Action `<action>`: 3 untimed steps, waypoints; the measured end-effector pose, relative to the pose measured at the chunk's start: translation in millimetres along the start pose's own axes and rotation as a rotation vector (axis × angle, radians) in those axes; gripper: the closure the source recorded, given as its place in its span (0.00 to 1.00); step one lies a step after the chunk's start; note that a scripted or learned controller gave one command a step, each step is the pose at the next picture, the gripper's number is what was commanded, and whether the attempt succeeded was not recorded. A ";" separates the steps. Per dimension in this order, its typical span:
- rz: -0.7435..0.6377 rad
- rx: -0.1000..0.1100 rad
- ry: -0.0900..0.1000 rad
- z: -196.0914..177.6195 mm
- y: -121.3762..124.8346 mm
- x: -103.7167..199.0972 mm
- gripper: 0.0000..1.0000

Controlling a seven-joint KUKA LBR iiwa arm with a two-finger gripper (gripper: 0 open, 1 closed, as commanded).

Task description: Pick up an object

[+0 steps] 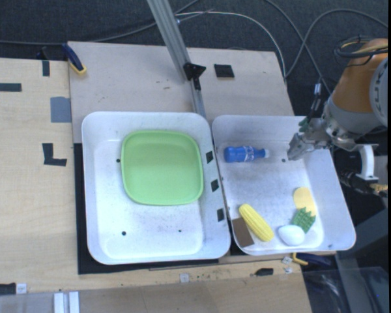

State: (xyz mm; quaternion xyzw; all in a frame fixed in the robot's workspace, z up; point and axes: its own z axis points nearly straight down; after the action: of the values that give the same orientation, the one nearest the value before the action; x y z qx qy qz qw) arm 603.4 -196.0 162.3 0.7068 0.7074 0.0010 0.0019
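You can't really tell what the gripper (294, 150) is doing with its fingers, they're just a dark smudge hanging over the far right part of the right bin (332, 194), so no call on spread or pinched. Nothing visibly sits between them. The arm (360, 96) itself gets cut off at the right edge, only the orange band and grey wrist are in shot.

Closest thing to the tool is the blue bottle (244, 153), lying on its side just to the gripper's left, near but not touching. Toward the near side of the bin from the gripper you've got a pale yellow piece (304, 199) with a green leafy bit (304, 219) against it, then a white egg-ish lump (290, 235), and a yellow corn cob (255, 222) off to the near left. A small brown piece (242, 232) beside the cob is hard to make out.

Further left, the left bin (104, 194) holds a green plate (162, 167). Both bins sit on a light wooden bench (26, 175), with dark floor and cables beyond.
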 end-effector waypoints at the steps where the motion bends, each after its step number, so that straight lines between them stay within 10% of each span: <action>1: 0.001 0.001 0.000 -46.5 -5.4 -5.6 1.00; 3: -0.002 0.004 0.002 -80.0 -11.5 38.5 1.00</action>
State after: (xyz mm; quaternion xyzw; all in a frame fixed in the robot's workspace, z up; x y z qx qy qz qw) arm 591.5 -157.4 242.2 0.7061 0.7082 0.0004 0.0000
